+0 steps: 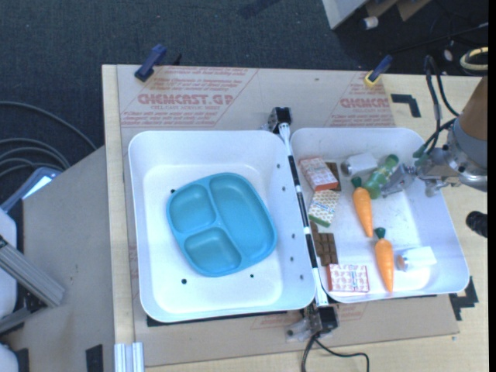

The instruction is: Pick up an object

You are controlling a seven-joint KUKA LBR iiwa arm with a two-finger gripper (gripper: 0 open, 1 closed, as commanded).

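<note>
The arm came in from the right, low over the right bin. Its gripper sat at the bin's upper middle, right beside a green bottle — touching it, perhaps, though the view was too small to settle that. Whether the pincer was spread or pressed together could not be told, and nothing could be seen between it.

Just below the bottle lay a carrot, pointing down the bin. A second carrot lay further down, near the front edge, next to a small white block. Along the bin's left side ran a column of packets: a red-and-white box at the top, a patterned packet under it, a dark chocolate bar below that, and a red-edged box at the front corner. A white item lay just left of the bottle.

Over in the left bin, a blue plate with three compartments sat in the middle, well apart from the gripper.
</note>
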